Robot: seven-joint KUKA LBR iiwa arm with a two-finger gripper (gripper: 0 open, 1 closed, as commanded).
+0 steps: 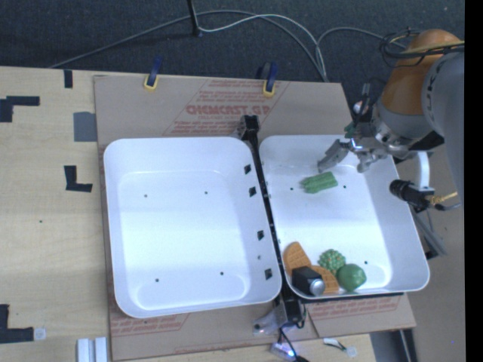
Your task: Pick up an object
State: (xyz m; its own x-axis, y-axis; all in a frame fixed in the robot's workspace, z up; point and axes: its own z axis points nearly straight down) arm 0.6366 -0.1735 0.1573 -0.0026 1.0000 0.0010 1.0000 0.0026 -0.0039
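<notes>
Green and bumpy, a small plastic pickle-shaped toy [319, 182] lay in the right white bin [392, 225] toward twelve o'clock. At its two o'clock hovered the two-finger gripper [347, 157], jaws spread wide and empty. Light, stiff and likely slick, it seemed best pinched across its narrow middle.

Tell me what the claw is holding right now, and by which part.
Nothing is held. The claw hangs open over the right bin, and the green pickle-shaped piece lies on the bin floor just below it, apart from its fingers.
</notes>
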